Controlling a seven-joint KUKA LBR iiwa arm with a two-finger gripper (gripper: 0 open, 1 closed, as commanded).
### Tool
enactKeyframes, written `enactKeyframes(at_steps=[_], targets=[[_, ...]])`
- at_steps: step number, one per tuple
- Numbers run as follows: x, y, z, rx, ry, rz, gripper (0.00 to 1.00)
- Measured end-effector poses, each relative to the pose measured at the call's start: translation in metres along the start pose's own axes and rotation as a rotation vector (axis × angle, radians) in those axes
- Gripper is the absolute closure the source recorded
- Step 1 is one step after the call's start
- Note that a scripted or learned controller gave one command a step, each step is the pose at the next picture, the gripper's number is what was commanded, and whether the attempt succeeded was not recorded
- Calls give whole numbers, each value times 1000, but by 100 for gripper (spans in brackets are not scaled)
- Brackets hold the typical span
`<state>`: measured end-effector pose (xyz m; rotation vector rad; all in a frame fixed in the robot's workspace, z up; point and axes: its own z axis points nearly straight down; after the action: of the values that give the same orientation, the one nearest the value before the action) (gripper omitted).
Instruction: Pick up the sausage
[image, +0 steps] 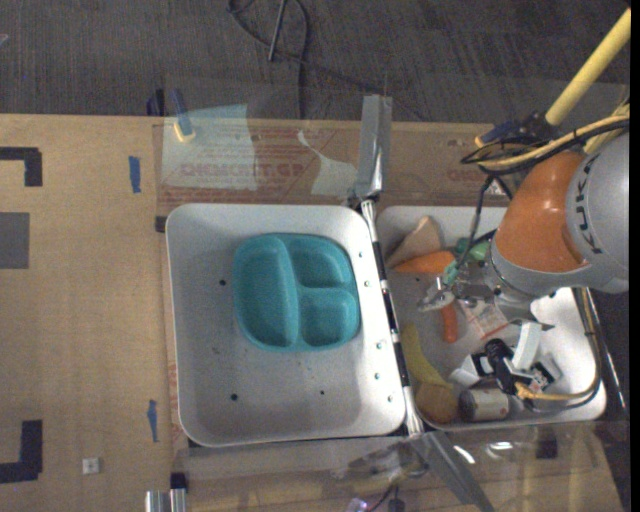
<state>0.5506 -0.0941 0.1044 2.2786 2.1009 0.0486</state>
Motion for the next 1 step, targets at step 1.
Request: enactKeyframes(at_steps=[1], targets=[[-4, 0, -10, 2, -5, 4, 100]])
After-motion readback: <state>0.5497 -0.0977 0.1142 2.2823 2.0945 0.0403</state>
